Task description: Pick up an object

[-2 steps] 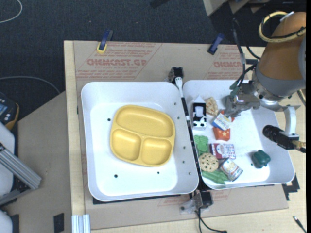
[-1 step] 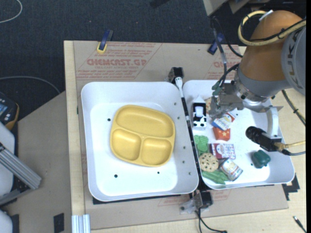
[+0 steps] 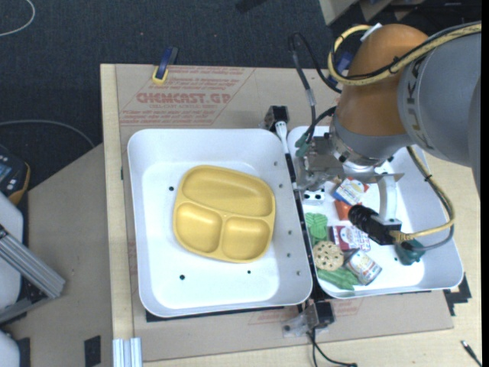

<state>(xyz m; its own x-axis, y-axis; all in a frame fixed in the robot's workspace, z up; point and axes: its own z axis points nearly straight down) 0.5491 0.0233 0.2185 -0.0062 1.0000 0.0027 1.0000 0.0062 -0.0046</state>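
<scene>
My gripper reaches down into the back left part of the right bin, close to the wall shared with the left bin. Just in front of it lie a small white piece with black dots and a green leafy toy. To its right sit an orange and white packet and a red and white packet. Nearer the front are a round cookie and a small can. The wrist hides whatever is directly under the gripper.
A yellow divided plate lies in the middle of the left bin. A flat green piece rests at the right bin's front edge. A teal item lies by the yellow cable. The bulky arm covers the right bin's back.
</scene>
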